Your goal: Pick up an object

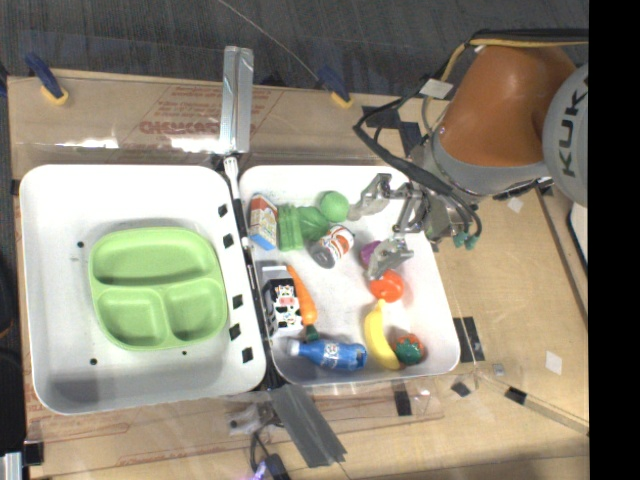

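fingers (pixel 378 190) of the gripper (pixel 385 223) stand spread, with nothing pinched between them. one tip points toward the green ball (pixel 334 205), the other hangs just over the small purple piece (pixel 372 255), low inside the right bin (pixel 447 313).

your nearest candidate is that purple piece, lying beside the lower fingertip. it looks like a light, hard toy, partly hidden by the finger, so you cannot tell its full shape. judged from its size, it should weigh next to nothing but may skid on the smooth bin floor. close across its narrow width and come straight down.

just below it sits the orange fruit (pixel 387 288), round and probably slick plastic. a pinch off its middle would likely squirt it away, so take it across the widest part.

a little further off, the tipped can (pixel 331 246) lies near the green ball. it would be stiff and apt to roll.

toward the bin's near wall you have the banana (pixel 376 336), touching a red-and-green toy (pixel 407 348), then the blue bottle (pixel 333 354), the carrot (pixel 303 296) and a cow-print carton (pixel 286 308). these are crowded, so a grasp there risks nudging neighbours.

farthest away, the left bin (pixel 40 198) holds a green divided tray (pixel 157 288), too wide and flat for this grip.
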You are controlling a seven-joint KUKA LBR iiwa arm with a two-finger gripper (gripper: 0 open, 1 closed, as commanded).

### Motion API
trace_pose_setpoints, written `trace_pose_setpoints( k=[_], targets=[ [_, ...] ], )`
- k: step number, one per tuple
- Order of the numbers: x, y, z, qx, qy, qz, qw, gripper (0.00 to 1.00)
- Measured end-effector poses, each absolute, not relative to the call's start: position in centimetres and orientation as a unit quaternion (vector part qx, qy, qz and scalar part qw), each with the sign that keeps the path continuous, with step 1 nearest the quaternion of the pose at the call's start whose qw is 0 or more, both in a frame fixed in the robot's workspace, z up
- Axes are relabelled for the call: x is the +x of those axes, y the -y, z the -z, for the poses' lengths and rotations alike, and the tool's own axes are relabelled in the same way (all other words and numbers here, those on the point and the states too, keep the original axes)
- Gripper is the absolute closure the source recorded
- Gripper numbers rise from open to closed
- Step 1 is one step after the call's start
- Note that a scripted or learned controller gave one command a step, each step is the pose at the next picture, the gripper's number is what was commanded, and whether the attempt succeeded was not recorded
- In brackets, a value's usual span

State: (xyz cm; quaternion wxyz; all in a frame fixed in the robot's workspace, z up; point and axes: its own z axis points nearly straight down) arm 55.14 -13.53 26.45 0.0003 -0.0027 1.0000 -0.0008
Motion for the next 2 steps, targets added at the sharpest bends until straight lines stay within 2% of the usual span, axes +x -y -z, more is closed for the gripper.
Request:
trace_pose_setpoints(
  k=[1,2],
  targets=[
    [58.9,12.8,-16.1,-0.086,-0.996,-0.0015,-0.004,0.00],
    [61.5,10.1,-8.9,-0.076,-0.997,-0.0011,-0.002,0.00]
  ],
)
